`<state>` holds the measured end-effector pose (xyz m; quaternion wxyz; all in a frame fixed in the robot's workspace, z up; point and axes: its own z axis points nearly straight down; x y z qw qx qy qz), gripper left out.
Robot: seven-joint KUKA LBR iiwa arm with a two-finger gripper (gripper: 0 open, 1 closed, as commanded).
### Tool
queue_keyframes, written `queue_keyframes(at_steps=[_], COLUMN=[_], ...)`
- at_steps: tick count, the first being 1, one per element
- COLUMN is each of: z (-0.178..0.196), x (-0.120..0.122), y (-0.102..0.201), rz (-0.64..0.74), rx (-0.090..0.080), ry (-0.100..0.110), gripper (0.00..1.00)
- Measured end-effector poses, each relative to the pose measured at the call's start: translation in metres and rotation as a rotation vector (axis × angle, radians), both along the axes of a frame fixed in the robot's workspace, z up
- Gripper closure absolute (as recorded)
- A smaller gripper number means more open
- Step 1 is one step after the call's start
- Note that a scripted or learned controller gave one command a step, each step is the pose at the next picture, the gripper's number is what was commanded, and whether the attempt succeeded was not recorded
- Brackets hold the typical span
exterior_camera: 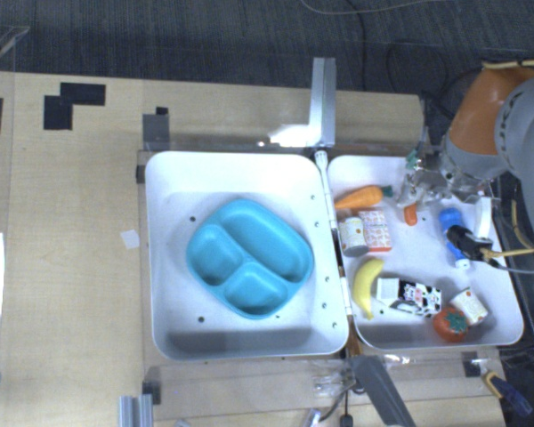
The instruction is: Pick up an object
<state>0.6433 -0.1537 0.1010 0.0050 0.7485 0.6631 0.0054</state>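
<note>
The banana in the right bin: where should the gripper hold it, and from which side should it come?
Grip the banana across its middle, coming straight down from above. It lies flat, curved, its length running toward the camera, so fingers should close left-right. The bin wall on its left leaves little room.

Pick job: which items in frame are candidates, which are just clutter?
Candidates, right bin: carrot, banana, small can, red tomato-like item, blue item; gripper over the bin's upper part.

Clutter: blue divided tray in left bin, cable on floor.
</note>
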Motion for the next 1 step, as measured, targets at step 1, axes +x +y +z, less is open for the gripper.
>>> queue_keyframes(at_steps=[1], z=[0.0670], x=[-0.0520], y=[-0.0083], rz=[0.139], rx=[-0.001], ry=[0.010], gripper=[1.00])
